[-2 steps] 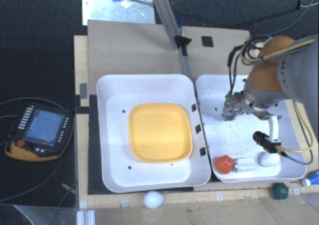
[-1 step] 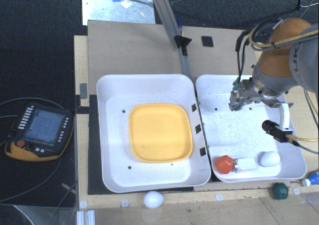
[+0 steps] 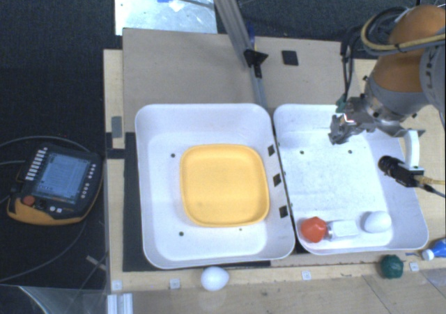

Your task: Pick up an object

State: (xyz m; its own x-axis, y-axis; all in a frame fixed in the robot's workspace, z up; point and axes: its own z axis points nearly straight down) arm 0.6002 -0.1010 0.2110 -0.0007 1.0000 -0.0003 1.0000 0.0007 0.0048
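Two shallow white bins sit side by side on the desk point(image 3: 195, 62). The left bin point(image 3: 157, 166) carries a square yellow plate point(image 3: 224, 185) with rounded corners, lying flat near its middle. The right bin point(image 3: 327, 180) has three small things in a row along its near edge: an orange ball point(image 3: 313, 229) at the left, a small white block point(image 3: 343, 228) touching or just beside it, and a white egg-shaped piece point(image 3: 377, 221) further right, a little apart from the block. None of them is lifted; all three rest on the bin floor.

The arm point(image 3: 408, 76) reaches in from the right, its orange band point(image 3: 418, 27) high in the corner. The claw point(image 3: 340, 129) hangs over the far part of the right bin, well apart from the row of three things. It is too small and dark here to tell whether it is wide or narrow, and nothing can be seen in it.

Outside the bins, a white egg point(image 3: 214, 278) lies on the desk just in front of the left bin. A dark green ball point(image 3: 391, 266) lies in front of the right bin's near right corner, with a blue and white thing point(image 3: 435, 251) near it at the edge of the view. A teach pendant point(image 3: 52, 182) with a lit screen lies on the dark floor to the left of the desk. A grey bar point(image 3: 230, 6) slants down from the top to the far edge of the bins.
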